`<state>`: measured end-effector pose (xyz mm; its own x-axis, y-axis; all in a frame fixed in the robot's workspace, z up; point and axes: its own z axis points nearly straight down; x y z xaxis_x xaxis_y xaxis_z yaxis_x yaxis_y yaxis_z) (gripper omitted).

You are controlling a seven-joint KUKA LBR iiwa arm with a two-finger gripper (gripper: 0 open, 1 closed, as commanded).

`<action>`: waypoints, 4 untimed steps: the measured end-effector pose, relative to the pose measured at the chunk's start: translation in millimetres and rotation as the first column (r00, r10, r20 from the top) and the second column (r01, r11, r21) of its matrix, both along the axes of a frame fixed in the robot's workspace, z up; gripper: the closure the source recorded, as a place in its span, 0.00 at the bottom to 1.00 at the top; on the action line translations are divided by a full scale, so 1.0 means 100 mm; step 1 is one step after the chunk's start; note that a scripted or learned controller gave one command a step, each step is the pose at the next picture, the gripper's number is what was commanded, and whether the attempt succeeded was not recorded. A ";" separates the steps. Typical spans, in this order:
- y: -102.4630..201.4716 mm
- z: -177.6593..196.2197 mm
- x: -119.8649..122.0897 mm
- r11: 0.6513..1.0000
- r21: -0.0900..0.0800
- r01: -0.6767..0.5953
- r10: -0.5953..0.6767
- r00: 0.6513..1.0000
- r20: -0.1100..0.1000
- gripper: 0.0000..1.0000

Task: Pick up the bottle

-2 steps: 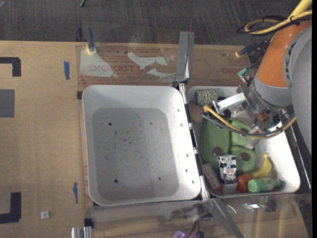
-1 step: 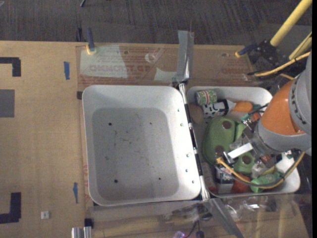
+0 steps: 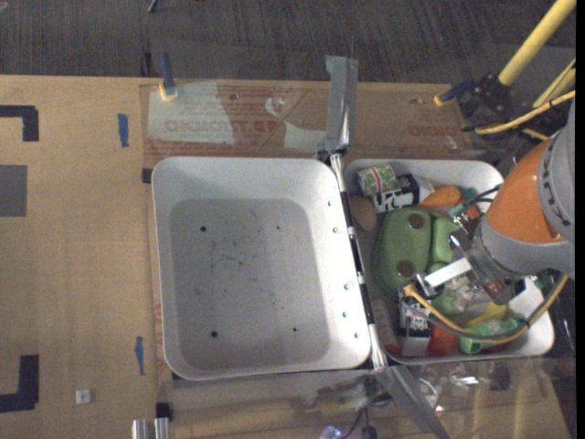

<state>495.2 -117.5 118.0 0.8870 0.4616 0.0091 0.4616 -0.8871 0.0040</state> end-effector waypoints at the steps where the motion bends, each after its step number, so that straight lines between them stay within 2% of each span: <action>1: 0.19 1.35 -0.16 0.962 0.000 0.273 -0.273 0.962 -0.014 1.00; 2: 0.87 2.38 -0.15 0.992 -0.001 -0.129 0.129 0.992 -0.012 1.00; 3: 0.84 2.65 -0.16 1.000 -0.002 -0.013 0.013 1.000 -0.011 1.00; 4: -0.11 2.74 0.01 1.000 -0.002 -0.013 0.013 1.000 -0.012 1.00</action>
